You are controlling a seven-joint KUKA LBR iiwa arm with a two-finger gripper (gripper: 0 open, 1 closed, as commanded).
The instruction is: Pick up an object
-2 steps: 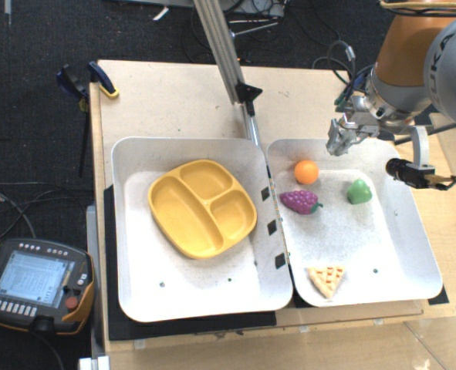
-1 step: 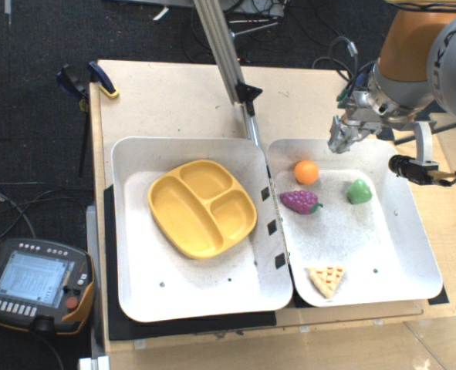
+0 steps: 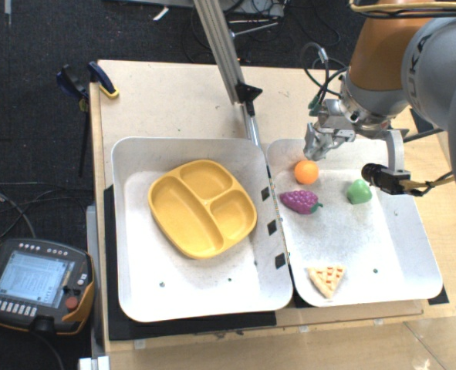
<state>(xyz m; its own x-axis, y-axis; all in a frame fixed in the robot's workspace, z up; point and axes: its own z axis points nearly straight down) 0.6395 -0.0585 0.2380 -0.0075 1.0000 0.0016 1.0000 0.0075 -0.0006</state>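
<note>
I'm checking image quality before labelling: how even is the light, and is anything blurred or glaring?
Camera view: light is even and soft, with faint shadows under the yellow tray and orange; no glare on the white bins; toys are sharp, and the gripper looks slightly soft.

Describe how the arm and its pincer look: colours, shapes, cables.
The arm is thick and rounded, grey, with a broad orange band above the wrist. A thin yellowish cable loops over the top of the band, and dark cables hang beside the wrist. The pincer is a small grey metal unit with narrow fingers. A black fitting juts from a grey bracket beside it.
</note>
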